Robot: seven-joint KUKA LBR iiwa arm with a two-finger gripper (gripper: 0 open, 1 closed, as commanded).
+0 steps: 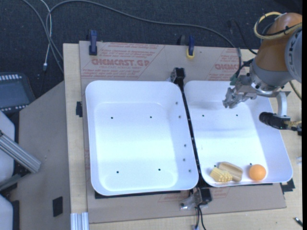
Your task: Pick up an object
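While the gripper (233,101) hangs upbin, the orange ball (257,172) lies well apart

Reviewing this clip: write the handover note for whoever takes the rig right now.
Gripper: over the far end of the right bin, nothing seen in it.
Objects: orange ball, yellow corn cob and tan bread roll, all at the right bin's near edge, roll touching the corn.
Done: nothing picked.
Left: bring the arm to the near edge, grasp one object, lift.
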